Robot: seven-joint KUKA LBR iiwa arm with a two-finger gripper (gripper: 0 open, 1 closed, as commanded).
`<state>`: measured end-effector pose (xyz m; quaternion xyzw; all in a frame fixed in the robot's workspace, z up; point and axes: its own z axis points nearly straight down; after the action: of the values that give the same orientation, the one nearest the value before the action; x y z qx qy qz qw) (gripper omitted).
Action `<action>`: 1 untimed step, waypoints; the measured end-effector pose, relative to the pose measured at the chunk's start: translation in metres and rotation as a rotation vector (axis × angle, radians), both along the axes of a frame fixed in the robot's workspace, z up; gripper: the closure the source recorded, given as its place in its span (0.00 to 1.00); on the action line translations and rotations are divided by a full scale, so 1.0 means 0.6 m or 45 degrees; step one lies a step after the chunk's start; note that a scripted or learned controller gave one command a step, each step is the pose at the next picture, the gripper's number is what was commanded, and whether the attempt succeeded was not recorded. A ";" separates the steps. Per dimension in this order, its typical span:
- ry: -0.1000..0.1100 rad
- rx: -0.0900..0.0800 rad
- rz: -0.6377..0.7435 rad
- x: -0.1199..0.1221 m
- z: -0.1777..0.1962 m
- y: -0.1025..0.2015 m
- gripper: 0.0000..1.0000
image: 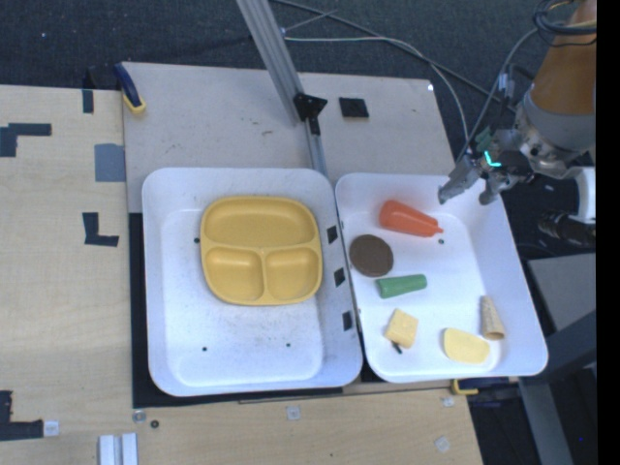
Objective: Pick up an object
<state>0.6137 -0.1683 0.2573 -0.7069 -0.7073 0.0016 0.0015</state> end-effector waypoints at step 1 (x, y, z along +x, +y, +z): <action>-0.004 -0.001 0.001 0.001 0.003 0.000 0.00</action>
<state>0.6145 -0.1683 0.2590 -0.7067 -0.7075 0.0006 0.0001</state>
